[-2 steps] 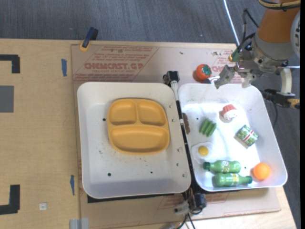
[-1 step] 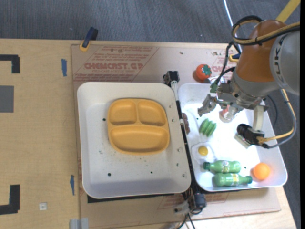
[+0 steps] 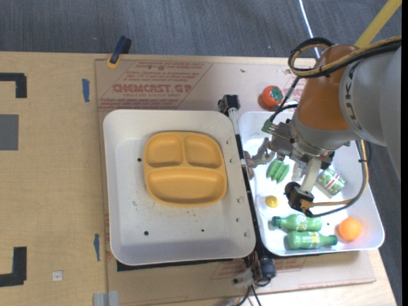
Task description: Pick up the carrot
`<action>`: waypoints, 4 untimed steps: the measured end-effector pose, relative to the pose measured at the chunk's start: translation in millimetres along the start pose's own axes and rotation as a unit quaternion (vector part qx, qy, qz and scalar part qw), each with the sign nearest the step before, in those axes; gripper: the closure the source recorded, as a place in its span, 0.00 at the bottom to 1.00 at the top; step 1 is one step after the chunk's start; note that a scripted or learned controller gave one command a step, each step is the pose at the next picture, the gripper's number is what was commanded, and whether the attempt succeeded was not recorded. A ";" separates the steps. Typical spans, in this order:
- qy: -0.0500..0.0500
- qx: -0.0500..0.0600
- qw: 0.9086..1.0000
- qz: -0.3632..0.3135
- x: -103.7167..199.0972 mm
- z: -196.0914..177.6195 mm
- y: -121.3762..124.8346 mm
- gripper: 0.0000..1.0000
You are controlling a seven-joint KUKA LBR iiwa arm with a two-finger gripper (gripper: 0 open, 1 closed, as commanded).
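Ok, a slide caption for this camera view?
Gripper over the right bin, which holds two green bottles and an orange ball; yellow divided plate in the left bin.

You're in a robotics lab: a cardboard-covered surface (image 3: 51,171) with blue tape marks (image 3: 85,89) at 10 o'clock, grey carpet (image 3: 191,11) at 12, a white bin (image 3: 121,190) beside a second bin (image 3: 262,187), and a grey-and-orange robot arm (image 3: 376,94) at 3 o'clock.

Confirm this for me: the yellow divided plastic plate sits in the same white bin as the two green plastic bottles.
Wrong. The camera view shows the yellow divided plastic plate in the left-hand white bin, while the two green plastic bottles lie in the right-hand white bin.
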State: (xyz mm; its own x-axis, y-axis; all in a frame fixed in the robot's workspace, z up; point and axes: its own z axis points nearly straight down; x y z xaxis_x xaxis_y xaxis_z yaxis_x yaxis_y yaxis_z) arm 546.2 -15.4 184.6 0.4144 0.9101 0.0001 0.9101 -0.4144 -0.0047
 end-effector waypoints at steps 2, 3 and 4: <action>0.001 -0.002 0.892 0.452 41.8 0.4 -59.3 0.00; 0.001 -0.002 0.891 0.455 104.5 14.5 -52.6 0.00; 0.015 0.001 0.907 0.421 97.1 92.6 -97.9 0.00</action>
State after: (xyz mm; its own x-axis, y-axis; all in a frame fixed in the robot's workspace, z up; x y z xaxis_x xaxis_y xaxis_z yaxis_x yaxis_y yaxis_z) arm 497.0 113.8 92.5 0.9627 0.2695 0.0225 0.2699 -0.9627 -0.0174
